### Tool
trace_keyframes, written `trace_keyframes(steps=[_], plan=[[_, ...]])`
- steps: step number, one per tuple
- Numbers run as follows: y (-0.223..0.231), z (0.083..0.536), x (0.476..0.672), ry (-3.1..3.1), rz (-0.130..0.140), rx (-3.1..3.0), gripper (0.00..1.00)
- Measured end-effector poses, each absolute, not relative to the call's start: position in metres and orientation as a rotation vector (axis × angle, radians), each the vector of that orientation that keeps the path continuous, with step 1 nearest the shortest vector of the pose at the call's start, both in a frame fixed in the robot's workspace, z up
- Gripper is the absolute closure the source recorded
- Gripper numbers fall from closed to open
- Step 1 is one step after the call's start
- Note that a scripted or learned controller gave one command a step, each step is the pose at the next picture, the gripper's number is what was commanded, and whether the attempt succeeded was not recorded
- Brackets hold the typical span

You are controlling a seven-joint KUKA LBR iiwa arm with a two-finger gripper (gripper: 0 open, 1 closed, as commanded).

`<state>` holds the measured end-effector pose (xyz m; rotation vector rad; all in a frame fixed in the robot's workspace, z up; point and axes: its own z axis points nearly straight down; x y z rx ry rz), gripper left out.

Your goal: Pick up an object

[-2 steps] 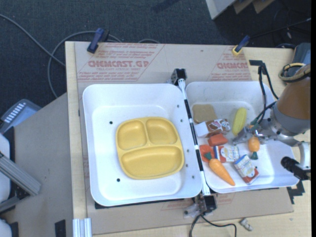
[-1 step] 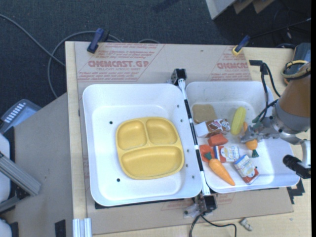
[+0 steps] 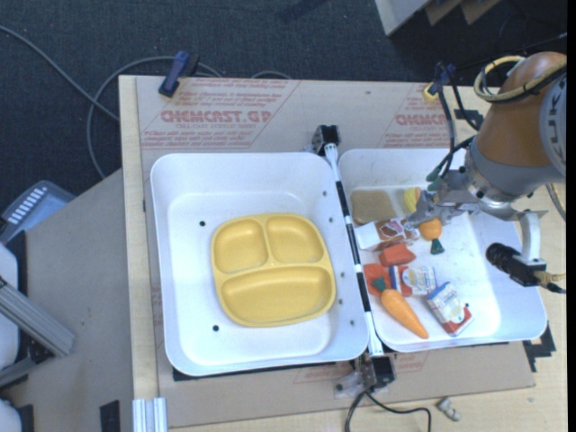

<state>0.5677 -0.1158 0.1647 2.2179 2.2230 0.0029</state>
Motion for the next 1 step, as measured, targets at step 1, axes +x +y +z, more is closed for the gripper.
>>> trace_keyframes(steps=[1], plan=[[-0.0656, 0.2449, 0.5824, 2.222, 0.004, 2.218, 1.0]])
